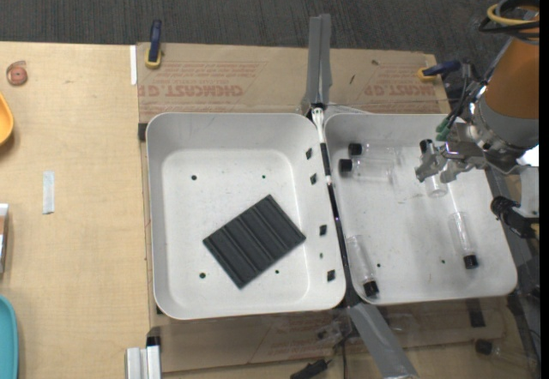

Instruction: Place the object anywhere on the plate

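blue clamp [154,41] top-left | orange dish [4,122] left edge | cardboard [257,77] behind bins

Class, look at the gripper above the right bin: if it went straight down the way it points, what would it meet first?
Probably the clear tube lying just under the gripper, then the right bin's floor. Depth is hard to judge from this slanted view.

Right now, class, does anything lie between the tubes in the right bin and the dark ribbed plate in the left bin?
Yes: the bins' raised walls meet between the tubes and the plate.
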Controlling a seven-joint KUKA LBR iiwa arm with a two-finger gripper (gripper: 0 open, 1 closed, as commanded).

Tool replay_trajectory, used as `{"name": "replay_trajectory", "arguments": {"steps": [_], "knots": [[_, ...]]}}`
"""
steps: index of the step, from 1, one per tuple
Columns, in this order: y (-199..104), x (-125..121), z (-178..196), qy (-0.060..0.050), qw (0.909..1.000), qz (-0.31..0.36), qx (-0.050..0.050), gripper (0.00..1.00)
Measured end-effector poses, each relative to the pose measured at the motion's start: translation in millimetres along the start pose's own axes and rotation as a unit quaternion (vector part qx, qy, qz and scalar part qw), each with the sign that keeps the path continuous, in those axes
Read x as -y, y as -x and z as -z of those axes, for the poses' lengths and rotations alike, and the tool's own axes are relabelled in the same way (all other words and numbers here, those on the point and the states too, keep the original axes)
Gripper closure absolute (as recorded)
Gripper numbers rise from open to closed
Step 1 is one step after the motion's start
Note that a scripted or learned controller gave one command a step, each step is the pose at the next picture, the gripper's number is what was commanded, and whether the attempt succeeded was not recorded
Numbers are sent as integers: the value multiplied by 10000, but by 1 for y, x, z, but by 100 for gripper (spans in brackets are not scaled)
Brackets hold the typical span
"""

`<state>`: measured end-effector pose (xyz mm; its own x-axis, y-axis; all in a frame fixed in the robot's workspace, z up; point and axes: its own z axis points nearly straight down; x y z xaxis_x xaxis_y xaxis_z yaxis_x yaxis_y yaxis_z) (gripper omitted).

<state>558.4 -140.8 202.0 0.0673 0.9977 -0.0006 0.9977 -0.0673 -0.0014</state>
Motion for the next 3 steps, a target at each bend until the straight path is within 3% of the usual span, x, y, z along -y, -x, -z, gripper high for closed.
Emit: {"name": "replay_trajectory", "arguments": {"steps": [1,2,3], "knots": [[-77,35,51,0,9785,2060,1,100],[-183,82,69,-2,9406,3396,2,100],[-254,50,-30,-9,8995,4370,0,100]]}}
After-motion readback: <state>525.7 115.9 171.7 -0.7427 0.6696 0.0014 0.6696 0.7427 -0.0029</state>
